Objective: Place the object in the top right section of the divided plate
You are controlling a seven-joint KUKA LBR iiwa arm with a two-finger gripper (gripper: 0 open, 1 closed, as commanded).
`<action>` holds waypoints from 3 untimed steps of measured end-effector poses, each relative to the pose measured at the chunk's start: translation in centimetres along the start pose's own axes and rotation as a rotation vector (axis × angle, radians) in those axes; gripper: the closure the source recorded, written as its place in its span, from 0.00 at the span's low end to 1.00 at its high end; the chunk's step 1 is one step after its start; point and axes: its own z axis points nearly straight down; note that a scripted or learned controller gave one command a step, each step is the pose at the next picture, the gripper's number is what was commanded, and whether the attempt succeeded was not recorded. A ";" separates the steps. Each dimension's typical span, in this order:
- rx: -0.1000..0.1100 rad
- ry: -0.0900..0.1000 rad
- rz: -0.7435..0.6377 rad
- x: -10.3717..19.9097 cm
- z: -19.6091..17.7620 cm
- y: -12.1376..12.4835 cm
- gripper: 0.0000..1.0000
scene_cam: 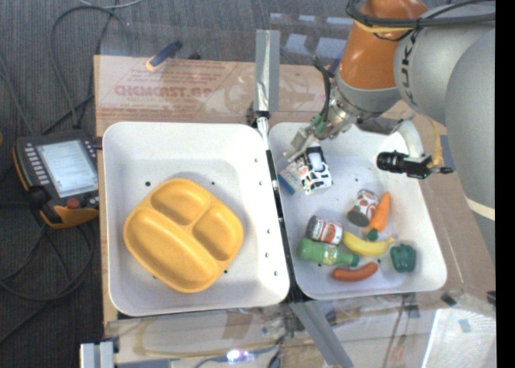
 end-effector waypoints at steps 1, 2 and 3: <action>0.003 0.000 0.018 10.1 -3.7 -0.6 1.00; 0.003 -0.001 -0.001 10.0 -5.5 -3.5 1.00; 0.001 -0.001 -0.057 8.9 -8.8 -2.9 1.00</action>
